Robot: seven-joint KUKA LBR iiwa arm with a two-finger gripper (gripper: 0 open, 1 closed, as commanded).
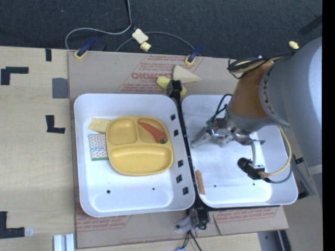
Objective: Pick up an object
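Low over the right bin (282, 195), pincer (203, 136), grip unclear.

Even overhead light, moderately bright. White bins (125, 197) slightly washed out, soft shadows along inner walls. Arm (293, 88), right of bins, blurred, looming. Overall image soft, low resolution.

Dark carpeted floor (220, 14) beyond the bench, pale wooden benchtop (31, 156), brown cardboard sheet (146, 69) clamped on it
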